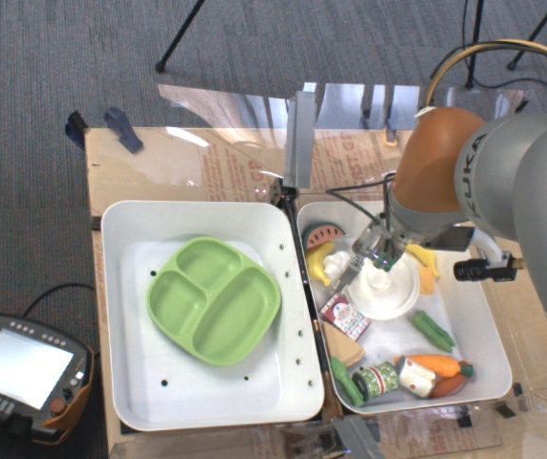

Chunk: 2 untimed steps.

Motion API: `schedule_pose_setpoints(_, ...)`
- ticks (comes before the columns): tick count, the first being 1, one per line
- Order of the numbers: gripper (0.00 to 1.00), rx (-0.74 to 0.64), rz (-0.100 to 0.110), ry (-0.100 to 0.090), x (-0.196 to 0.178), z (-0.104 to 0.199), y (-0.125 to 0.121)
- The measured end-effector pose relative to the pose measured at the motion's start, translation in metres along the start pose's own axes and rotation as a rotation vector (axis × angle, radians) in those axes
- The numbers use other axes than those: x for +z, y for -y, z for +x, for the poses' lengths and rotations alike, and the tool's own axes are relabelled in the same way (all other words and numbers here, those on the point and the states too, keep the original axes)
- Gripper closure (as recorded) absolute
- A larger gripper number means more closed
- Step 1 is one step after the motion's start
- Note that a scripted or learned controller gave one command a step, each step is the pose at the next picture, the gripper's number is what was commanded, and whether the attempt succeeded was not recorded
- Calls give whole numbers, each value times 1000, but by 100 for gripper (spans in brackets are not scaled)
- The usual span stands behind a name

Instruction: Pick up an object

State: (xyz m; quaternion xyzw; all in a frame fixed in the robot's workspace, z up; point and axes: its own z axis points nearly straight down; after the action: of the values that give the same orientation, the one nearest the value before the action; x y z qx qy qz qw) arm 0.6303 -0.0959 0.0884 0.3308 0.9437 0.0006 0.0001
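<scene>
**Camera view: jaws low over a crowded right bin**

Nearest lie the carrot, a small can and a green pod. Behind them, the white bowl sits under the jaws; whether they are parted or gripping anything I cannot tell. Best to descend squarely on one item, clear of the banana. The green plate occupies the left bin.

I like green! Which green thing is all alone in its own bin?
The green plate. It lies by itself in the left bin, while the green pickle shares the crowded right bin under the gripper.
</scene>
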Motion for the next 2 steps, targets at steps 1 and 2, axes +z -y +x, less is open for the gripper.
schedule_pose_setpoints(1,0,0,2,0,0,-10,72)
schedule_pose_setpoints(2,0,104,-2,2,0,113,103)
